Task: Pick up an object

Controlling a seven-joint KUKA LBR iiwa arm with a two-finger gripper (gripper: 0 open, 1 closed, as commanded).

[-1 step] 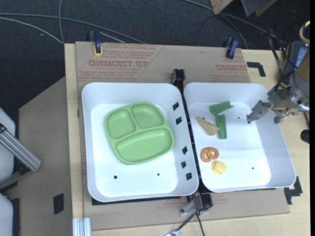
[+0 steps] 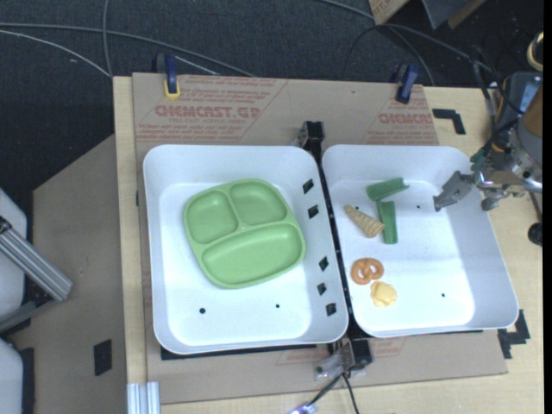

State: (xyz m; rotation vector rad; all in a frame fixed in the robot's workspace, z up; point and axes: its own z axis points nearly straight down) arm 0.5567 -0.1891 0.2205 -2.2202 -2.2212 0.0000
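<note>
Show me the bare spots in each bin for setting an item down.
Left bin: bare floor below the green plate. Right bin: bare right half, below the end effector. Crowded: its left side, with green pieces, cone, pretzel, yellow piece.

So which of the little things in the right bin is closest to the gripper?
The green piece. It lies at the top of the group, toward the gripper; the cone, pretzel and yellow lump sit farther off.
</note>
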